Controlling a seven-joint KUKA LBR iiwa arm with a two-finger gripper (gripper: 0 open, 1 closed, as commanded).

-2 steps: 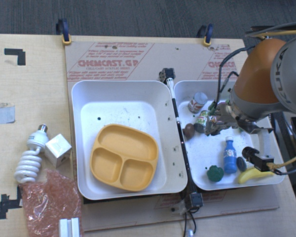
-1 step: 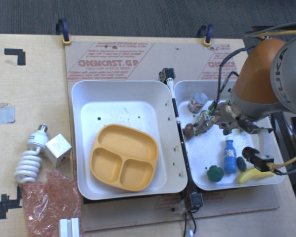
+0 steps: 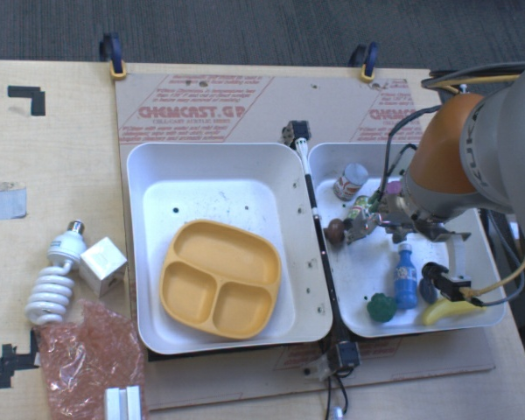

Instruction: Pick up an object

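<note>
My gripper (image 3: 364, 227) is low in the right bin (image 3: 472, 326), near its left wall. A brown ball (image 3: 335, 229) lies just to its left, close to it. A small green and white object (image 3: 360, 206) sits right above the gripper; whether they touch is unclear. Farther back lies a small white can (image 3: 352, 181) with a red label. In front of the gripper stands a blue bottle (image 3: 406, 276), with a green lump (image 3: 381, 307) to its left and a yellow banana (image 3: 444, 312) to its right.
The left bin (image 3: 149, 182) holds a yellow divided plate (image 3: 220, 277). Outside the bins, on the left of the bench, lie a spiral light bulb (image 3: 54, 280), a white cube (image 3: 103, 262) and a pink mesh bag (image 3: 92, 357).
</note>
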